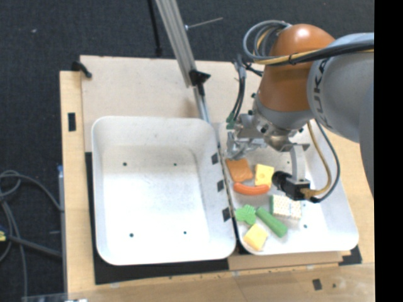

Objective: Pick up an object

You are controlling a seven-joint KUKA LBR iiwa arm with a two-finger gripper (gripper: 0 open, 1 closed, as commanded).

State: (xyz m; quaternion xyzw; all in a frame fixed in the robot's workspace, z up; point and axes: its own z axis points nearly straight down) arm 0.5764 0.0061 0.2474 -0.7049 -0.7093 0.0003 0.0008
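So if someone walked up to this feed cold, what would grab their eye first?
Probably the arm's big orange band, looming over the right bin from the right side. Next, the bright cluster of small objects beneath it along that bin's left side: an orange-brown block, yellow blocks, a green piece. The gripper sits just above the orange-brown block.

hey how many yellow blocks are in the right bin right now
2. One yellow block lies near the bin's middle, beside the orange piece. The other yellow block sits at the front rim. The arm may hide more.
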